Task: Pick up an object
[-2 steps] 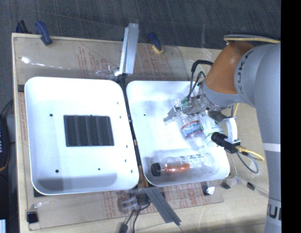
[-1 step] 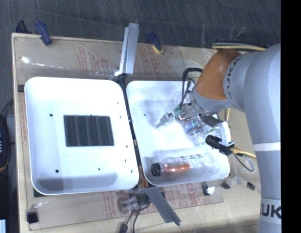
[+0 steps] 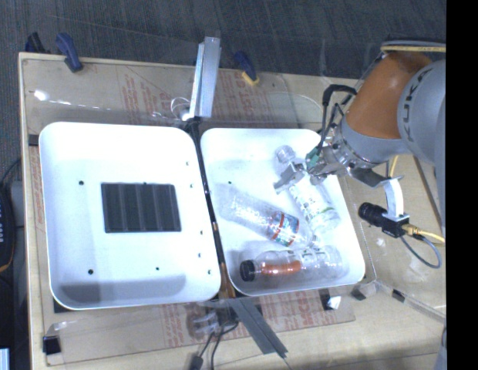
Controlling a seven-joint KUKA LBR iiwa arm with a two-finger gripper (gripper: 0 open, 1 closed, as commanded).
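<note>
Several plastic bottles lie in the right bin [image 3: 223, 156]. A clear bottle with a green-and-white label [image 3: 318, 209] lies at the right, its top end under my gripper [image 3: 294, 175]. Beside the gripper to the upper left shows a silvery cap [image 3: 284, 155]. A crumpled clear bottle with a red and blue label [image 3: 264, 218] lies across the middle. Along the front wall rests a bottle with a black cap and amber liquid [image 3: 279, 268]. The gripper hangs low over the bin's back right part, with nothing visibly lifted.
The left bin [image 3: 69, 149] holds a dark ribbed rectangular block [image 3: 141, 206] near its middle. A grey upright post [image 3: 204, 75] stands behind the seam between the bins. Blue clamps [image 3: 68, 51] grip the bench's back edge.
</note>
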